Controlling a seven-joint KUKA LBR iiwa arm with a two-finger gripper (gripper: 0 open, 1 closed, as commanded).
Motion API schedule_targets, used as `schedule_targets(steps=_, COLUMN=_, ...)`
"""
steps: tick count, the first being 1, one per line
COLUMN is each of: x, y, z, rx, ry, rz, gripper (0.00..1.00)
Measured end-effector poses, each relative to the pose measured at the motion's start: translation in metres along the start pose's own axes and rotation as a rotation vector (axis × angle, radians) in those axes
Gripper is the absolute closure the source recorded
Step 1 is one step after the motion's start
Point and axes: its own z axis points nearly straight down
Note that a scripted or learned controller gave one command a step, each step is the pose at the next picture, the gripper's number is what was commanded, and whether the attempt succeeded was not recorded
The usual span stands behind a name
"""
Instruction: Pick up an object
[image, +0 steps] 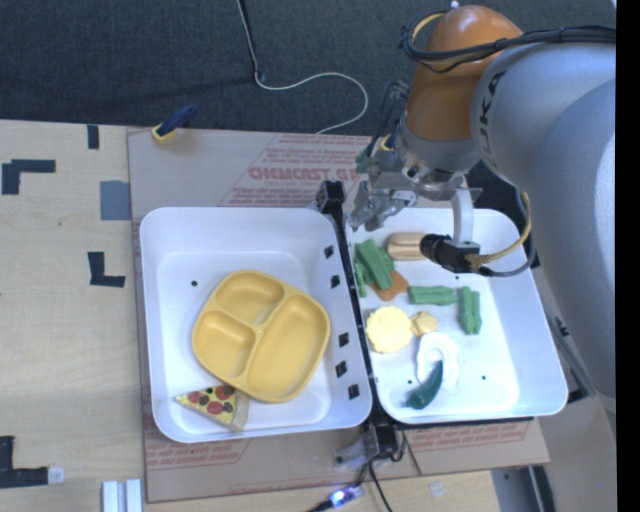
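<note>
Target candidates: toy food (420, 310) lies loose in the right bin (520, 385), with green bean pieces, a yellow round piece, a tan bread-like piece, a white piece and a dark green pepper.
Nearest item: green bean bundle (376, 265) lies on an orange piece near the bin's upper left corner, just below the tool.
Gripper: gripper (378, 205) hangs over that corner, close to the divider between the bins; nothing is visible between its parts, and how wide it stands cannot be told from this slant.
Arm: grey arm with orange band (450, 70) reaches in from the right.
Left bin: left bin (160, 300) holds a yellow divided plate (262, 335) and a pizza slice (214, 403).
Progress: judged early; no object is lifted, so descent, closing and raising all remain.
</note>
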Motion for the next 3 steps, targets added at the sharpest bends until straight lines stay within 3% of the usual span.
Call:
schedule_targets(steps=1, x=0.031, y=-0.013, z=0.003, rx=0.001, ry=-0.001, rz=0.002, gripper=1.00)
schedule_targets(steps=2, x=0.025, y=-0.009, z=0.017, rx=0.002, ry=-0.004, rz=0.005, gripper=1.00)
schedule_targets(steps=3, x=0.040, y=-0.020, z=0.014, rx=0.001, ry=-0.003, rz=0.004, gripper=1.00)
